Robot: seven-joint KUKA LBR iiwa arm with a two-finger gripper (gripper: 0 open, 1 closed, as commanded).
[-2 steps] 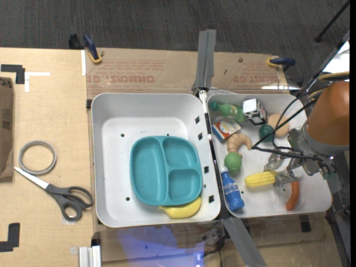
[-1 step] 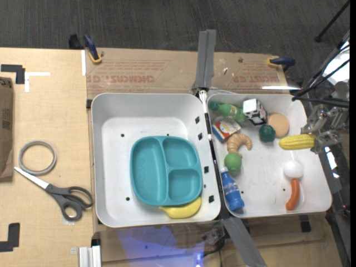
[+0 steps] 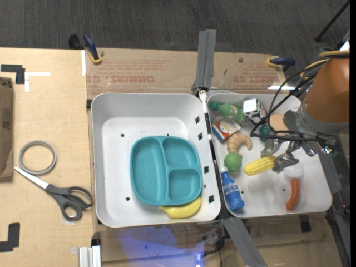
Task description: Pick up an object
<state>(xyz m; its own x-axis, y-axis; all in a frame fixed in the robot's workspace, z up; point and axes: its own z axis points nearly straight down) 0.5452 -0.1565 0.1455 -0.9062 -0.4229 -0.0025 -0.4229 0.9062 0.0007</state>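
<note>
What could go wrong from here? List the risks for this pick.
1. The gripper sits right at the yellow corn, with the croissant and green ball close by; closing could nudge a neighbour or catch two things.
2. The corn is rounded and lies at a slant, so it may slip out.
3. Cables hang near the right bin and might snag.

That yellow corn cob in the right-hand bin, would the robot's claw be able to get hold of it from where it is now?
Probably yes. The gripper hangs right beside the corn cob, whose top lies uncovered. The green ball sits close to its left end, but nothing rests on it.
</note>
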